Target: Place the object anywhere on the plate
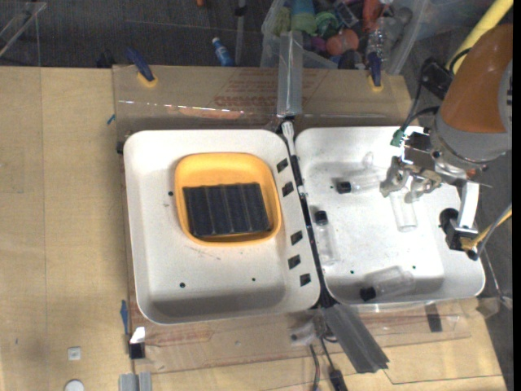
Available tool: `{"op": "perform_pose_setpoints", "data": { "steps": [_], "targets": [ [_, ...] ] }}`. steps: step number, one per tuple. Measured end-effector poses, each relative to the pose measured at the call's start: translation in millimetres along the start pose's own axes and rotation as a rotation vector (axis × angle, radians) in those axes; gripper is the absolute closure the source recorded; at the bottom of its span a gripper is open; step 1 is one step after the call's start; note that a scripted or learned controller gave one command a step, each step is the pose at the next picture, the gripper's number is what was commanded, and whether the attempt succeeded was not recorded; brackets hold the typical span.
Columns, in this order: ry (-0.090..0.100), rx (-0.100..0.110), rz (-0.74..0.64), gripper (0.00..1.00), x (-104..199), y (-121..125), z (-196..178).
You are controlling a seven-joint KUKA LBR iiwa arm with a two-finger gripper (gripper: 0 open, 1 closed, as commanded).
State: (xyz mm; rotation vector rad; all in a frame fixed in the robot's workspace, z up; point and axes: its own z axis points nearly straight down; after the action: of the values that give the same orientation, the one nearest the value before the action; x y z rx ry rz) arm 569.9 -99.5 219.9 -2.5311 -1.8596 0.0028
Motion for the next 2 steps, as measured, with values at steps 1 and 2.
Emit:
{"op": "perform_pose_setpoints", "data": {
  "steps": [1,2],
  "targets": [
    [0.001,-0.001,0.037,1.00,-3,42,2],
    [0.000,-0.001,-0.021,1.00,-3,102,-1]
  ]
}}
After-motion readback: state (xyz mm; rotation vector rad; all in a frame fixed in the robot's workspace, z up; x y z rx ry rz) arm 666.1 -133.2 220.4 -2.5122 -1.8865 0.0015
